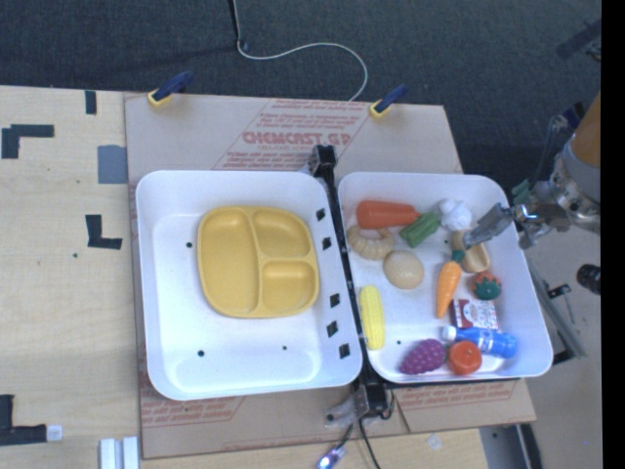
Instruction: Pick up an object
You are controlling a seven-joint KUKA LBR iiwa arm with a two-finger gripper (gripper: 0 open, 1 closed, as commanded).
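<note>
Two white bins sit side by side on the counter (59,262), and all the action is on the right. The left bin (166,360) carries just one thing: a yellow divided plate (259,262) lying flat in its upper half, three compartments facing up.

The right bin (532,311) is crowded with toy food. Along the top run a long orange carrot (386,213), a green pepper-like piece (421,229) tilted beside it, and a small white item (453,212) that is too blurred to name. Below those lie a tan croissant-shaped piece (369,246) and a pale potato (403,269), touching or nearly so. A yellow corn cob (371,316) lies along the left wall. A smaller carrot (447,287) stands slanted in the middle, with a red tomato-like piece (485,286) to its right. Down in the lower corner cluster purple grapes (422,357), an orange-red round fruit (465,358), a blue-and-white bottle (483,340) lying on its side, and a small red-and-white carton (476,314).

The arm comes in from the right, and the tool (485,226) hangs low over the bin's upper right area, right above a tan piece (476,258) next to the small carrot. Whether the fingers are spread or pressed together cannot be told here, and nothing is visibly caught in them.
</note>
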